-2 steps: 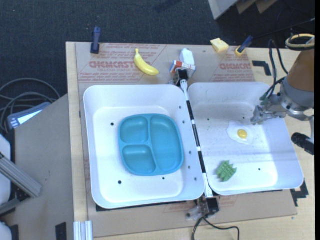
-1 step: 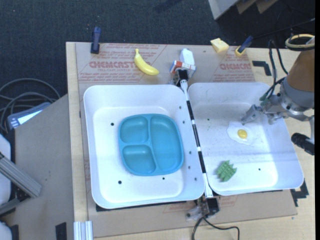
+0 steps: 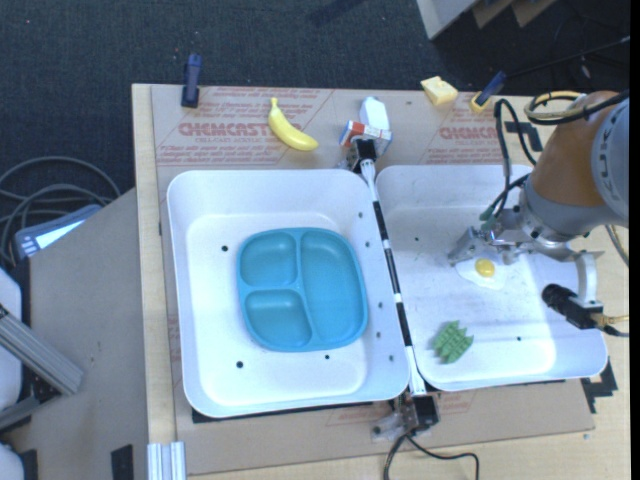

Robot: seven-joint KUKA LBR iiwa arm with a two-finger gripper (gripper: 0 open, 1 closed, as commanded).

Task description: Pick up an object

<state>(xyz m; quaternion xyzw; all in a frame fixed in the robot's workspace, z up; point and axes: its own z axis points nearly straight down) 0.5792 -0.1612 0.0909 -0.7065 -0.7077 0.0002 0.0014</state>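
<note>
I see the claw (image 3: 484,246) down in the right bin (image 3: 430,198), just over a toy fried egg (image 3: 482,269) that lies flat on the bin floor near the middle. The egg's white runs roughly left to right, its yolk toward the right end. From my view I cannot tell whether the claw is spread or pressed together, nor whether it touches the egg.

A green leafy toy (image 3: 453,341) lies in the same bin, nearer the front edge and apart from the egg.

The left bin (image 3: 200,268) holds a blue divided plate (image 3: 301,288), three compartments facing up.

On the table (image 3: 160,148) behind the bins lie a banana (image 3: 289,128), pointing from upper left to lower right, and a yellow cheese wedge (image 3: 439,90).
</note>
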